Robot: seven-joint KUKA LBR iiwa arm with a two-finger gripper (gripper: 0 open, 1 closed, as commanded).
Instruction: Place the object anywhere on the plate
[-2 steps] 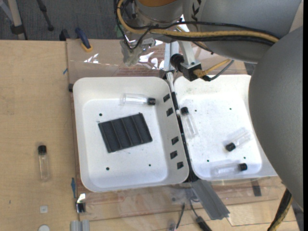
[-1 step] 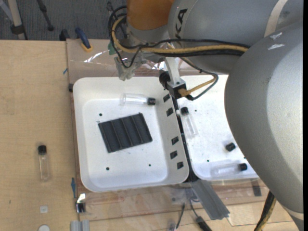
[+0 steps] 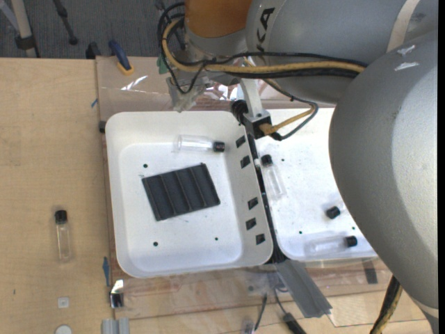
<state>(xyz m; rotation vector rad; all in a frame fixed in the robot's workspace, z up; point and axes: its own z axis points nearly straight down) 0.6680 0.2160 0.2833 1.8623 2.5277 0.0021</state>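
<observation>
A black ribbed plate (image 3: pixel 181 191) lies flat in the middle of the left white bin (image 3: pixel 128 256). A clear vial with a black cap (image 3: pixel 197 145) lies on the bin floor just beyond the plate's far edge, apart from it. My gripper (image 3: pixel 183 97) hangs under the orange wrist band over the far rim of the left bin, above and slightly left of that vial. Cables and the wrist crowd around it, and nothing visible is held in it.
The right bin (image 3: pixel 306 155) holds a clear vial (image 3: pixel 272 180) near the divider, another capped vial (image 3: pixel 332 243) at its front and a small black cap (image 3: pixel 333 212). One more vial (image 3: pixel 62 234) lies on the wooden bench at left. My grey arm covers the right side.
</observation>
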